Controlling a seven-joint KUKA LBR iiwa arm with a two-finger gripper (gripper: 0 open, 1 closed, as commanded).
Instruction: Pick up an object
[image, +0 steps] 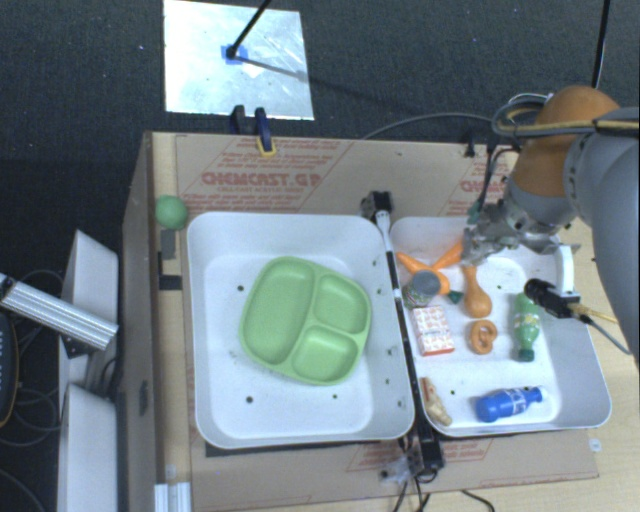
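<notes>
Two shallow white bins sat side by side on the desk (300, 165), whose brown top carried red lettering along its far edge. The left bin (215, 400) was the larger in view and held a light green divided plate (305, 320) with three compartments, lying flat near the bin's middle. The right bin (580, 385) held the small things. The grey arm (605, 180) reached in from the right, its orange band (560, 135) above the wrist, and the hand (478, 245) hung over the far left part of the right bin, just above an orange carrot-like piece (425, 263). Whether the fingers were spread or pressed together could not be told from this slant, and nothing showed clearly between them.

Below the hand lay an orange gourd-shaped toy (476, 293), and just left of it a grey-green round lid-like object (425, 285). A green bottle (526, 327) lay toward the right side, with a blue bottle (508, 402) near the front edge. A small printed box (432, 330) rested against the bin's left wall, a tan ring-shaped piece (483, 336) beside it. A pale food-like piece (436, 400) lay at the near left corner. A green ball (171, 211) sat on the desk left of the bins.
</notes>
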